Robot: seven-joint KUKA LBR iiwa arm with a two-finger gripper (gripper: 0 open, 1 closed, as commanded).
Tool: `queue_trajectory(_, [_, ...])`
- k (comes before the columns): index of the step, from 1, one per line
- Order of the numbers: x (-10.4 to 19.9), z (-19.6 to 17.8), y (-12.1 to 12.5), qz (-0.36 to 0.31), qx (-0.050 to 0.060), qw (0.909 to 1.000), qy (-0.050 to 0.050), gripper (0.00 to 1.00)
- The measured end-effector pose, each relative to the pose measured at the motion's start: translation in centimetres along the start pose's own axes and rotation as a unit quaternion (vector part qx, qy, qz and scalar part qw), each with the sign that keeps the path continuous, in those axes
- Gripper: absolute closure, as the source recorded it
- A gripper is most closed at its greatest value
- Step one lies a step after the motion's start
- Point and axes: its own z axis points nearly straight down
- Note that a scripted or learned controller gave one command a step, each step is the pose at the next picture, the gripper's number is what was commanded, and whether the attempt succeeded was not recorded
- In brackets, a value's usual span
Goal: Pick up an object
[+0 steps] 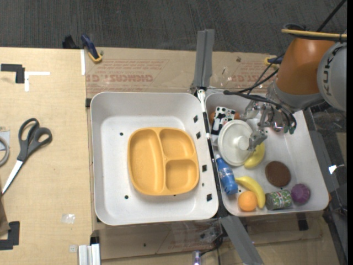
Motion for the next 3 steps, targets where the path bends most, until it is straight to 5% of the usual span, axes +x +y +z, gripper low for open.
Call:
queue_trajectory(1, [6.3, 0.8, -1.9, 0.044, 0.000, 0.9990, 0.001, 0.00])
queue_trajectory(2, [6.0, -0.6, -1.8, 0.043, 0.001, 0.9991, -0.004, 1.00])
queue_trajectory(3, [6.1, -0.4, -1.8, 0.043, 0.001, 0.9991, -0.002, 0.00])
